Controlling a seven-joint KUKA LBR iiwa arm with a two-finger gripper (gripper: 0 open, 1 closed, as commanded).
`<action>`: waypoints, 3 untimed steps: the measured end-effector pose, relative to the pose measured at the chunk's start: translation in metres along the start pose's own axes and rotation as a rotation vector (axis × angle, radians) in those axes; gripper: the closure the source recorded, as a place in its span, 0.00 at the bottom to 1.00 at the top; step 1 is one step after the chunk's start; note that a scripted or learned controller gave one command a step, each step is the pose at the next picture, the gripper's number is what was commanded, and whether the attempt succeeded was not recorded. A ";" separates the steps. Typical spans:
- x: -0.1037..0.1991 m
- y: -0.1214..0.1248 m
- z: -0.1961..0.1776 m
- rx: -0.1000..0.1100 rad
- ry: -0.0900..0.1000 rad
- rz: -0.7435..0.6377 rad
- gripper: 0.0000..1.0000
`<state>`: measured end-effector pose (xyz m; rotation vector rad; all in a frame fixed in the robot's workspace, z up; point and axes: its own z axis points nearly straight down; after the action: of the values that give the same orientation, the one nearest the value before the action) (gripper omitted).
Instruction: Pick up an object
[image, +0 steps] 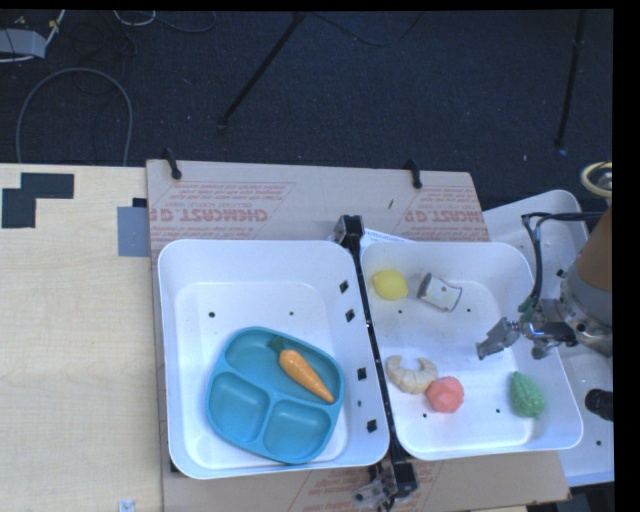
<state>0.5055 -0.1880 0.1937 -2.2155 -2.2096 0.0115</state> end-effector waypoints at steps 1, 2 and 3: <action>0.000 0.003 -0.005 -0.011 -0.002 -0.002 0.00; 0.002 -0.008 0.050 -0.005 0.000 -0.002 0.00; 0.004 -0.009 0.103 -0.006 0.000 -0.002 0.00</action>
<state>0.4954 -0.1840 0.0904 -2.2163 -2.2155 0.0047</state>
